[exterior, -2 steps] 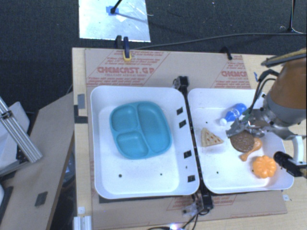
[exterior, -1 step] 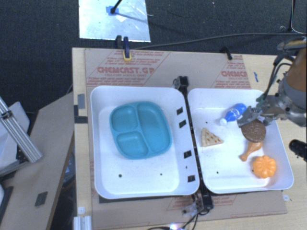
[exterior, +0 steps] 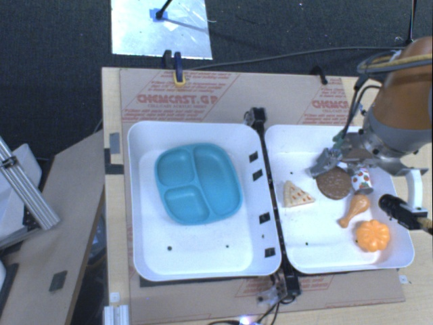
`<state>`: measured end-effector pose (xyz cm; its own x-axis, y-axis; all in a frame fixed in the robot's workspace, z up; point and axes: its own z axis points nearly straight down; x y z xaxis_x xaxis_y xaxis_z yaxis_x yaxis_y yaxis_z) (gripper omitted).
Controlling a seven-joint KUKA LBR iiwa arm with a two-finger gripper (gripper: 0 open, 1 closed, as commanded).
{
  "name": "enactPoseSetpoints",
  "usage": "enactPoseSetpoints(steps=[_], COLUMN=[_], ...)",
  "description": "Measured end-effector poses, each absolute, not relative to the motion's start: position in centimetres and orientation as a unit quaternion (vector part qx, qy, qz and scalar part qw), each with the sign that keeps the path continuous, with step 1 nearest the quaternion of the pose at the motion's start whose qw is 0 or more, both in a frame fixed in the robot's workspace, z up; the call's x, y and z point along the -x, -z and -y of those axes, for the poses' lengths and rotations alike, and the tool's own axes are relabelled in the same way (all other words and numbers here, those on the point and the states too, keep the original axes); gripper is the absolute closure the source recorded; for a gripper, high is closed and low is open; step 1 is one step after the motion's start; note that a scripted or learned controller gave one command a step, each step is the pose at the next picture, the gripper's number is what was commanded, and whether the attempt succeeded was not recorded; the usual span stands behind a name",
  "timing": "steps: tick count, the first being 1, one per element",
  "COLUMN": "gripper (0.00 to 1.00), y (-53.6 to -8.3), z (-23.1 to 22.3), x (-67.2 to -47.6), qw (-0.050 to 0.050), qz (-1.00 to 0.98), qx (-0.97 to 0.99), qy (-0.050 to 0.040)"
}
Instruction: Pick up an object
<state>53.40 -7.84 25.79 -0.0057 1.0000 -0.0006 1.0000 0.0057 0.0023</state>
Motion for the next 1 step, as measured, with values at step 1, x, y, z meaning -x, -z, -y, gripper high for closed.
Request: enactPoseSetpoints(steps=[1], gripper=[1.00], y=[-24.14], z=[2.71], x=[-54.69], qw=[0.000], qz=[-0.710], qx=[-0.704], qy=[-0.0006])
